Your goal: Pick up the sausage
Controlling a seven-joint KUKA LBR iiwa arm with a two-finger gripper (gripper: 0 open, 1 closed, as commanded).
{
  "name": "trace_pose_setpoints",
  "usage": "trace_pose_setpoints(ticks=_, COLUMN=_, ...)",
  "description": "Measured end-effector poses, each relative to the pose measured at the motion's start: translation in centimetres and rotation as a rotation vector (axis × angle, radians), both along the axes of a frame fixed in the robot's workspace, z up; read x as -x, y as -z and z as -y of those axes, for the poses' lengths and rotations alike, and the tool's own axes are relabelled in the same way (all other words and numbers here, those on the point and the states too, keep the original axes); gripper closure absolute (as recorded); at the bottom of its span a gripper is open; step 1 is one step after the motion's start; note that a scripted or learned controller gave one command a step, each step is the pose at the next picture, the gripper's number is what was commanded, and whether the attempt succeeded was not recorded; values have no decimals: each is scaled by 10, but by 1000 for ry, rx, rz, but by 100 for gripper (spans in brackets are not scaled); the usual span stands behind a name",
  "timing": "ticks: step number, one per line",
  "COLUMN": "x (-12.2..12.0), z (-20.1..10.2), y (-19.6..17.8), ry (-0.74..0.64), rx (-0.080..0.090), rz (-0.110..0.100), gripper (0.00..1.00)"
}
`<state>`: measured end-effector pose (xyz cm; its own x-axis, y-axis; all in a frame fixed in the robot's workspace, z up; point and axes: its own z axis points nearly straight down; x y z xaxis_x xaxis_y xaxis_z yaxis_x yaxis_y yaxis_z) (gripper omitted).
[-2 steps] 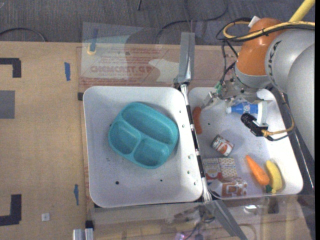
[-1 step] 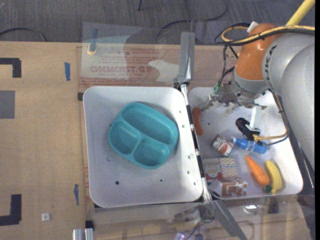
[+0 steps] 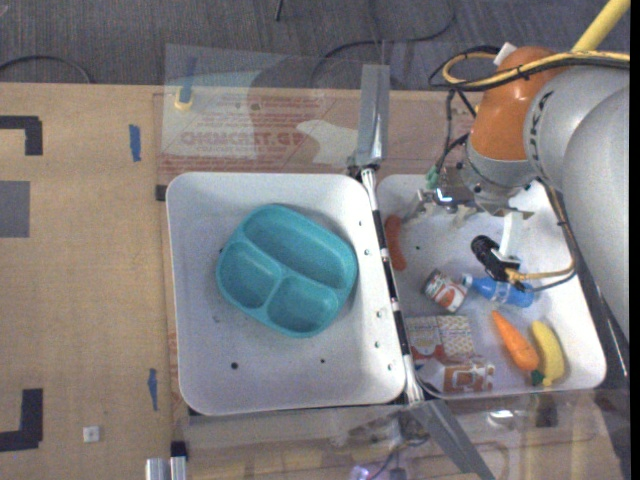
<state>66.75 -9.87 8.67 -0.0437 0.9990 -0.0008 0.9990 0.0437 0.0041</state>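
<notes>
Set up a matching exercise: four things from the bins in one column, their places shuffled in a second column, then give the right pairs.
Things:
1. teal divided plate
2. sausage
3. banana
4. carrot

Places:
A. right bin, against its left wall
B. left bin, near the middle
C. right bin, just left of the banana
D. right bin, near its front right corner

Pairs: 1-B, 2-A, 3-D, 4-C

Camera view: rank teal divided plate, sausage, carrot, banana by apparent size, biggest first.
1. teal divided plate, far the largest.
2-4. sausage, carrot and banana look much alike in length; the sausage looks the thinnest, but it lies against the bin wall, so I won't rank these three.
</notes>
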Motion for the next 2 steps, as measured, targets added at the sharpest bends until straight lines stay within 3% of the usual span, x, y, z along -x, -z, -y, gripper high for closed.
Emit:
trace_pose_setpoints(ticks=1, x=0, z=-4, y=0, ry=106, rx=0, rz=0, gripper=0)
trace_pose_setpoints(ticks=2, x=0, z=-4, y=0, ry=106, rx=0, rz=0, gripper=0)
